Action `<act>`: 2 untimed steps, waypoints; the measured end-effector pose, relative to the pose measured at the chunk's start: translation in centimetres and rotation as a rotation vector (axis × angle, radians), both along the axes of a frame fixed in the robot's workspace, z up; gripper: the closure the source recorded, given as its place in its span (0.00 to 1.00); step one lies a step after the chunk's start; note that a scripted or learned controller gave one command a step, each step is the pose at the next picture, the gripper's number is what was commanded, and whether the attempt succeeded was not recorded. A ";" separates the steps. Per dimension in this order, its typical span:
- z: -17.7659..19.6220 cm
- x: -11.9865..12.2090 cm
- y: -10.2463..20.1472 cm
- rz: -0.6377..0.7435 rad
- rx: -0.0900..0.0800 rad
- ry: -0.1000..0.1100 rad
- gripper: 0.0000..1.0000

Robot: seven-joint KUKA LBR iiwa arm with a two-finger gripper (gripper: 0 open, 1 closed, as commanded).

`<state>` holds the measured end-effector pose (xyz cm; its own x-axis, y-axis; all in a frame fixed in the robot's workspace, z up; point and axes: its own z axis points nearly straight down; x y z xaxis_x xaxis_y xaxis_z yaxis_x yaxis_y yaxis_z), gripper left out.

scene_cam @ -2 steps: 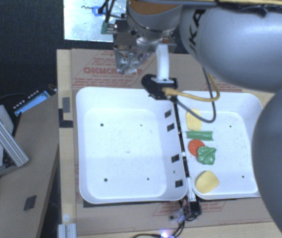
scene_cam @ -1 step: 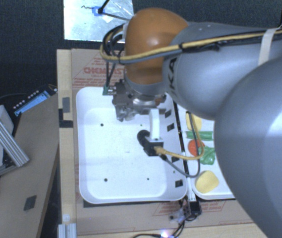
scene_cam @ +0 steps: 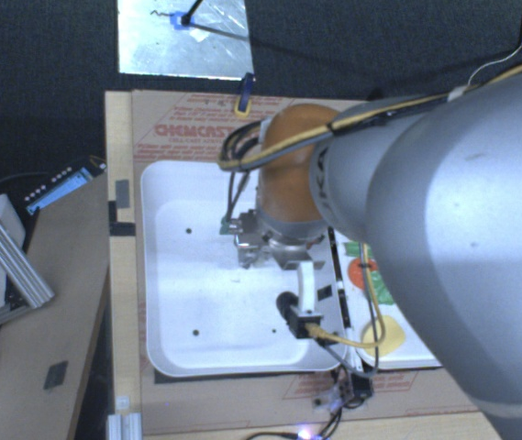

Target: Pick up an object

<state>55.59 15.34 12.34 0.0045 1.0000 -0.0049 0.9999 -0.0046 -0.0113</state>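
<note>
"Well, where is the thing to pick?"

"Coloured items (scene_cam: pixel 373 280), green, red and yellow, lie in the right bin (scene_cam: pixel 412 356), mostly hidden under the arm (scene_cam: pixel 444 200)."

"And the gripper (scene_cam: pixel 251 248)?"

"It hangs low over the left bin (scene_cam: pixel 178 246), where the floor near it looks bare. Apart or together, one cannot tell."

"So which step?"

"Probably the reach, with no grasp made. The next move likely calls for shifting toward the items."

"And around?"

"The bins sit on cardboard (scene_cam: pixel 187 128) on a bench (scene_cam: pixel 59 319), with dark floor and a foil sheet (scene_cam: pixel 183 26) beyond."
</note>
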 end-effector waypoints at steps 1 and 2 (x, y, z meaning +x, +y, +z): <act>7.0 5.3 3.9 0.011 0.008 -0.022 1.00; -4.5 5.4 2.3 0.005 0.003 -0.007 1.00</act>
